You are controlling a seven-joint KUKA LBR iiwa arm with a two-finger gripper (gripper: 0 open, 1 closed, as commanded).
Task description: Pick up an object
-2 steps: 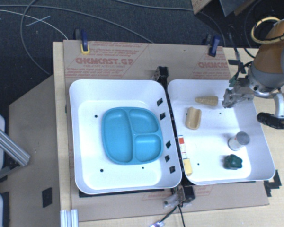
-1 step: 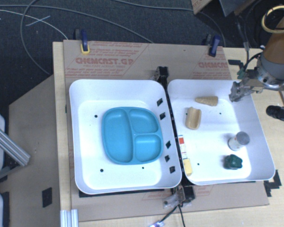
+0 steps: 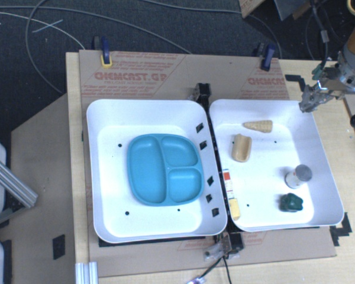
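The right bin (image 3: 319, 158) holds a tan cone-shaped piece (image 3: 258, 126), a tan block (image 3: 242, 148), a small grey cylinder (image 3: 298, 176) and a dark green object (image 3: 291, 203). A thin red, white and yellow item (image 3: 230, 194) lies along that bin's left wall. My gripper (image 3: 309, 102) hangs over the bin's far right corner, above and to the right of the cone piece. It is small and seen from above, with nothing visible between its fingers.
The left bin (image 3: 106, 135) holds a blue divided plate (image 3: 164, 169). Black clips (image 3: 202, 91) join the bins along the middle. Blue clamps (image 3: 106, 52) pin the cardboard base at the back. Cables trail over the dark floor behind.
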